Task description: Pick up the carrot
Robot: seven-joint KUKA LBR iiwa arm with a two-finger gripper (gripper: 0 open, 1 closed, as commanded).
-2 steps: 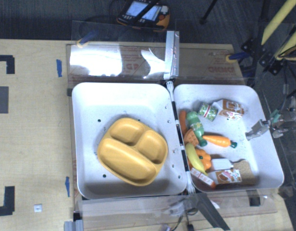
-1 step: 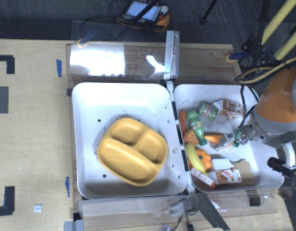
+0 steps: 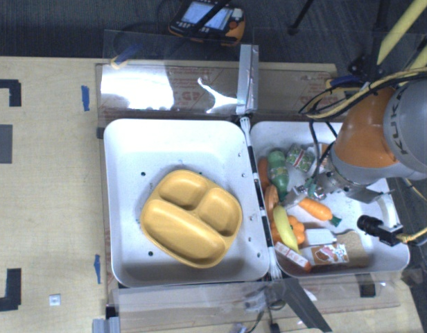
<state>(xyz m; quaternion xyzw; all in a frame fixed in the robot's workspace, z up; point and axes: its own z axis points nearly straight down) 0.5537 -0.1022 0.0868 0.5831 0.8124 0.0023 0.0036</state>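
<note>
The carrot (image 3: 315,209), orange with a small green stub at its right end, lies tilted in the middle of the right bin (image 3: 394,255). My gripper (image 3: 316,187) hangs directly over the carrot's upper left end, under the orange-banded wrist (image 3: 362,137) that comes in from the right. The gripper's tip is dark and cluttered against the items below. I cannot make out whether it touches the carrot.
In the right bin a yellow banana (image 3: 284,227), a green vegetable (image 3: 277,170), a clear packet (image 3: 301,158), a red-and-white box (image 3: 323,254) and a brown item (image 3: 353,244) crowd around the carrot. The left bin (image 3: 123,158) holds a yellow divided plate (image 3: 191,217).
</note>
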